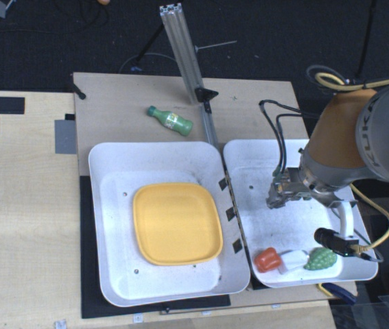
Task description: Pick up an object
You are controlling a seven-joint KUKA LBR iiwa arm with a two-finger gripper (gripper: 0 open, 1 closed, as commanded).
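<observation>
Objects to choose from lie across both bins. Going left to right: the left bin (105,184) carries a yellow plate (178,223), lying flat near its middle. On the bench behind it lies a green bottle (170,120) on its side, outside either bin. The right bin (249,157) holds a red pepper (268,258), a white piece (293,259) just beside it, and a green toy (321,258), all in a row along the near edge. The gripper (281,195) hangs over the bare middle of the right bin, well apart from that row; whether it is clenched or released I cannot tell, and nothing visible sits in it.

To do this step well, I would judge the pepper the best target: small, distinct, and with bare floor on its left. The arm should shift toward the near edge, centre over the pepper, and descend straight, keeping clear of the bin wall and the white piece. The plate looks too flat and wide to pinch.
</observation>
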